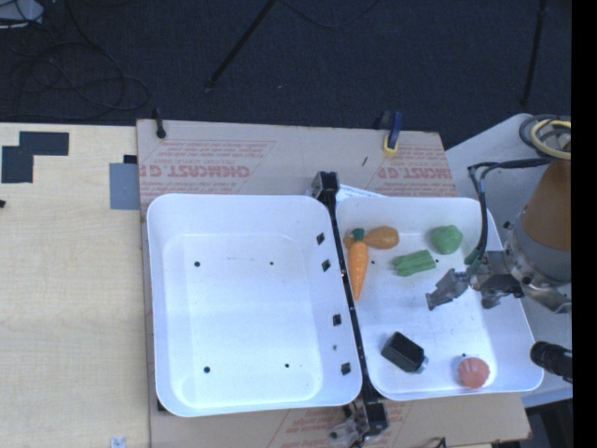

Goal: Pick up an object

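Dark blue carpet runs across the top of the view, with loose black cables and thin black stand legs on it. Below that is the light wood counter (65, 297), carrying a brown cardboard sheet (242, 161) printed with reddish lettering. The print is upside down and mirrored from this angle; it looks like "CHEMCRAFT" or similar, can't read it for sure. A yellow-and-blue clamp (392, 133) pins the sheet's far edge. Dark grey and black rectangular patches sit on the wood at far left.

Two shallow white plastic bins sit side by side on the cardboard, joined by a black divider strip (340, 287). Left bin (159, 250) shows just small dark dots on its floor.

Right bin (522, 362) contents:
- orange plastic carrot with green top (356, 267), against the divider, lying lengthwise
- orange-tan rounded lump (381, 238), touching the carrot's top end
- green rounded block (446, 239), far side
- flat green elongated piece (412, 263), between carrot and hand
- black boxy block (403, 352), near side, tilted
- pink-red ball (473, 372), near right corner

Grey arm with orange band (550, 217) reaches in from the right. Hand (446, 290) hangs over the right bin's middle, just right of the flat green piece, near it. Can't tell if its fingers are spread or pressed together; nothing visible between them.
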Controlling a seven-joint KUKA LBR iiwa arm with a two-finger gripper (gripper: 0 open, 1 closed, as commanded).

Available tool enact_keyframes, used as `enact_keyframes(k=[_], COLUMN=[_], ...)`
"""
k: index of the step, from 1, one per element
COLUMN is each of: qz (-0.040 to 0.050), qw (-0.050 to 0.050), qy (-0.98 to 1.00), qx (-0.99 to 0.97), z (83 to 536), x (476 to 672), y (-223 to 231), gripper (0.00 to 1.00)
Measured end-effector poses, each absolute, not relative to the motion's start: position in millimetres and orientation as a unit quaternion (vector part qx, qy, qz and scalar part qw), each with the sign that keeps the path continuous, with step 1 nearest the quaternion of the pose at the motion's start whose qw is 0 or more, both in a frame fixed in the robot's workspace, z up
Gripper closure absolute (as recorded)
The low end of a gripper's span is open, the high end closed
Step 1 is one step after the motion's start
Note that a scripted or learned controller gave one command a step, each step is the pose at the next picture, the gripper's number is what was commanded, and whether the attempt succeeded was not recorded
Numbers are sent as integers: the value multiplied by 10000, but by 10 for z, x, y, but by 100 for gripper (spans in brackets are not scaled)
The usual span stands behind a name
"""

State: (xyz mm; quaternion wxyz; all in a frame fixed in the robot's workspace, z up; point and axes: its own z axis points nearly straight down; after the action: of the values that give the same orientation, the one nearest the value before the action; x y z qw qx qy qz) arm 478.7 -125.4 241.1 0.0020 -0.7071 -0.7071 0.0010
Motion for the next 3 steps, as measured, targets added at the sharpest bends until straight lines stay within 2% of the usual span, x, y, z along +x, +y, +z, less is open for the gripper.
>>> enact_keyframes(k=[1, 2, 3], qz=[-37, -37, 24], qw=[-41, -25, 12], qy=[-7092, -7109, -7095], qx=[-7049, -7032, -7047], z=[3791, 4856, 4889], x=[4880, 4760, 4765], y=[-854, 99, 65], gripper=[0, 0, 100])
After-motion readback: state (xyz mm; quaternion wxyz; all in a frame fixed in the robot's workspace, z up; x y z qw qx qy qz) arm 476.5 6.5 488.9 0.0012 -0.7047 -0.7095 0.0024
